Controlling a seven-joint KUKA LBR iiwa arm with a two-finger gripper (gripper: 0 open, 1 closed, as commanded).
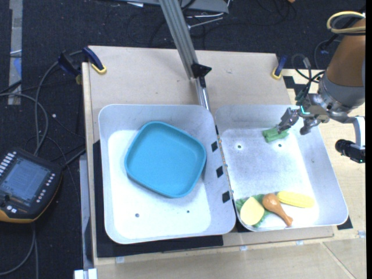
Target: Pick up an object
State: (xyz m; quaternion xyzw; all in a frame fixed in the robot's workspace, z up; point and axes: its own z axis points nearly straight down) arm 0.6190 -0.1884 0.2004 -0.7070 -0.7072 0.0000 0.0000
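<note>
At the near edge of the desk (174, 60), at about 5 o'clock, the right bin (325, 173) holds a small pile of toy food. There is a yellow-green round piece (251, 211), a brown drumstick (278, 207) and a yellow piece (296, 200). They touch each other in the near corner.

At about 8 o'clock, the left bin (110, 156) holds a blue plate (165, 158). The plate lies flat and takes up most of that bin.

Farther back in the right bin, at about 2 o'clock, lies a small green block (271, 134). This looks like the thing to pick up. Its long side runs from 8 o'clock up to 2 o'clock.

The pincer (297, 121) is just beside the block, on its 2 o'clock side. Its left finger (287, 120) seems to touch the far end of the block, or nearly so. The two fingers stand apart, partly open, and nothing sits between them. So the block lies toward 8 o'clock from the pincer, and I think the pincer must go that way and down to get around it.

The arm (346, 68) comes in from 3 o'clock. A grey pole (180, 34) stands at the far side of the desk.
</note>
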